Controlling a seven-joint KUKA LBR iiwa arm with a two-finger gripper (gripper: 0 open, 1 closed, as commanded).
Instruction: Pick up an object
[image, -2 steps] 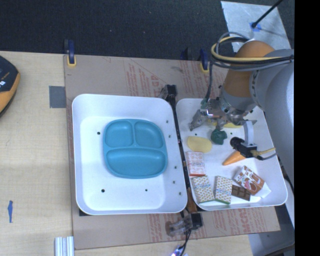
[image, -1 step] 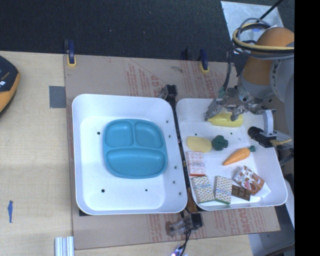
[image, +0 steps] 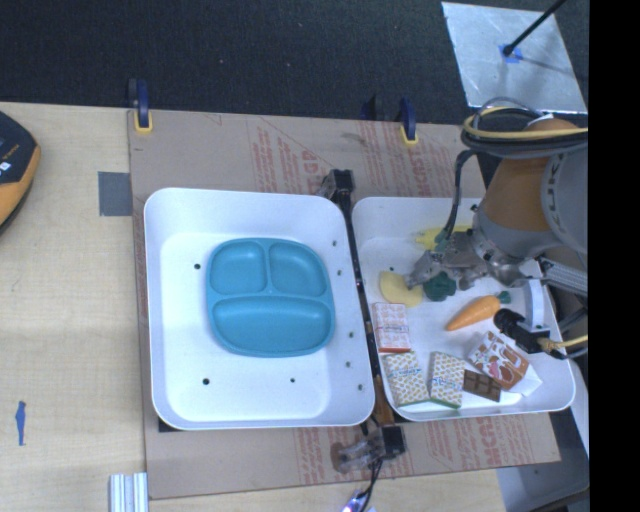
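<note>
The right white bin holds several small items. My gripper hangs low over the bin's back middle, reaching in from the right. Right under it lies a dark green item, and I cannot tell whether it touches the gripper. A yellow slice lies to the left of the green item. An orange carrot lies to its right. Part of another yellow piece shows behind the gripper.
Several flat packets lie along the right bin's front: a red-and-white one, two green-patterned ones and a brown-and-red one. The left bin holds a blue divided plate.
</note>
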